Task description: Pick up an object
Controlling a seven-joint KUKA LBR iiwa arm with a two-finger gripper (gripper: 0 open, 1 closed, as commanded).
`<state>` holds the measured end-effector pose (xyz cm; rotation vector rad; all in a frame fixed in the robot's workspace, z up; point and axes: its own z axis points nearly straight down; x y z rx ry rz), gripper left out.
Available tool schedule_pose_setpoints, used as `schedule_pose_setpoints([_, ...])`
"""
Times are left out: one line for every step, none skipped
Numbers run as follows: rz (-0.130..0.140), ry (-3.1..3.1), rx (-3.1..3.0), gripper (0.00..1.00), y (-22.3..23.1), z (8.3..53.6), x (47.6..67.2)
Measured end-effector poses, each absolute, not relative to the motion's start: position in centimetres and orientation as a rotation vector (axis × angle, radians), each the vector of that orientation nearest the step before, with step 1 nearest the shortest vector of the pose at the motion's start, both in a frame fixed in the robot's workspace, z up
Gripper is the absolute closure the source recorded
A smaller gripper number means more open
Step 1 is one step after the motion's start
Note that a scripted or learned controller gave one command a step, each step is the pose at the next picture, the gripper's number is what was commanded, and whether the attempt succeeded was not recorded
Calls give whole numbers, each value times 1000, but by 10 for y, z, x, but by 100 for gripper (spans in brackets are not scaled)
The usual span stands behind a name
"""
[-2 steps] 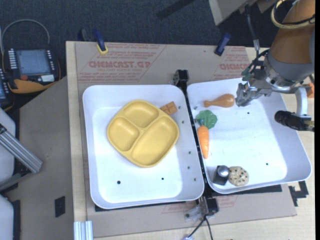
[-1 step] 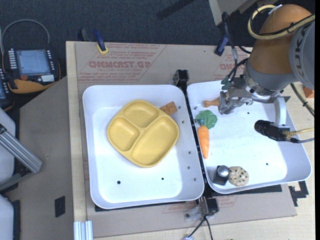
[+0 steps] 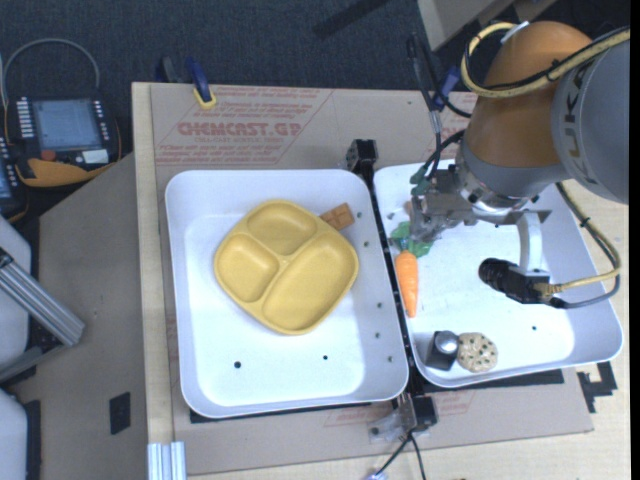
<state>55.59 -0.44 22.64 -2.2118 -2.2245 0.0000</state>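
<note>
Jaws [image 3: 428, 220] sit just above the carrot [image 3: 407, 280]; can't tell their opening. Carrot looks light, stiff, slick plastic: grab mid-body.

Brown bench [image 3: 250, 133] with red lettering, two white bins side by side, left bin [image 3: 200, 298], right bin [image 3: 580, 338]

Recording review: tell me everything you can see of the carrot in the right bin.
The carrot is a small orange toy, smooth and plastic-looking, with a green leafy top. It lies flat on the floor of the right bin, close along that bin's left wall, leaves pointing up the view and tapered tip pointing down. The gripper hangs right over the leafy end; whether it touches the leaves cannot be told. The orange body lies free, apart from the other items.
</note>
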Motion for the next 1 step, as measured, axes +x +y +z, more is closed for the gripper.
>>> schedule_pose_setpoints([1, -2225, -2212, 100, 46, 219, 547])
